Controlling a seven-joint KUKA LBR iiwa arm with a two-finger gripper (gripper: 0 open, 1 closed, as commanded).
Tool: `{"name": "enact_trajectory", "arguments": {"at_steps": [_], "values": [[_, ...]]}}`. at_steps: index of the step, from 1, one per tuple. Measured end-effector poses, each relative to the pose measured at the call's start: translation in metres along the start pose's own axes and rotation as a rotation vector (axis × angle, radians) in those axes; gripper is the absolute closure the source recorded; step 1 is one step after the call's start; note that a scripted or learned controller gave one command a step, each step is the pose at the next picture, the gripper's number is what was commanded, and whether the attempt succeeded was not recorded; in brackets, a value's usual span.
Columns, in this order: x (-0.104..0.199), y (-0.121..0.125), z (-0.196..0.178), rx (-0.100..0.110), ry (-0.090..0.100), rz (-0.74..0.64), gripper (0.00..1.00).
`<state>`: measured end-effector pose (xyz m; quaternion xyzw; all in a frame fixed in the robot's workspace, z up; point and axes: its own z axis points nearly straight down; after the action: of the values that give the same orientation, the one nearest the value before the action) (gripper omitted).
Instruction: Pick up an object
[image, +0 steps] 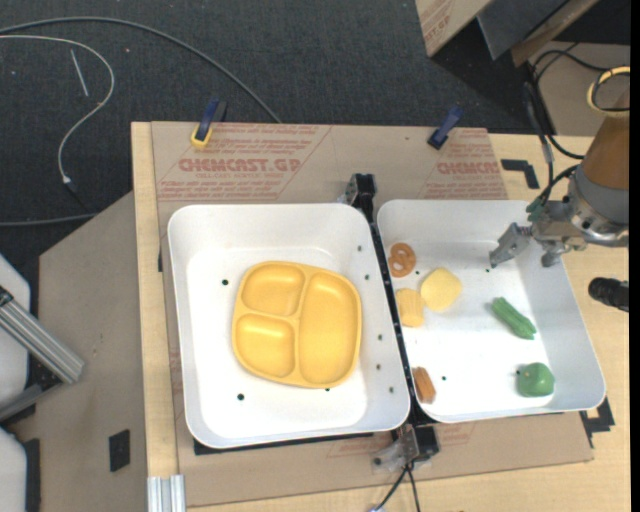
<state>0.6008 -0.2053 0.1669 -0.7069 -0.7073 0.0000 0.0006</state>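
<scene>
Here | smooth yellow sectioned tray (298, 323) | glossy green pepper (535, 379) | pretzel ring (402, 259)

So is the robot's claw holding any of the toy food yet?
No. The gripper is open with nothing between its fingers, above the right bin. The food lies loose there.

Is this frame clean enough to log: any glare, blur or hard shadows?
Camera view: lighting is even and soft; the white bins are bright but keep their edges; the yellow plate and green items are sharp; the gripper looks slightly soft; shadows are faint.
</scene>
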Motion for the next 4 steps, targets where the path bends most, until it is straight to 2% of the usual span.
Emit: {"name": "enact_trajectory", "arguments": {"at_steps": [1, 2, 3, 4], "values": [[0.002, 0.0, 0.042, 0.005, 0.002, 0.0, 0.0], [0.002, 0.002, 0.028, -0.002, 0.0, -0.001, 1.0], [0.011, 0.003, -0.022, -0.007, -0.002, -0.001, 1.0], [0.012, 0.004, -0.041, -0.006, -0.002, 0.0, 1.0]]}}
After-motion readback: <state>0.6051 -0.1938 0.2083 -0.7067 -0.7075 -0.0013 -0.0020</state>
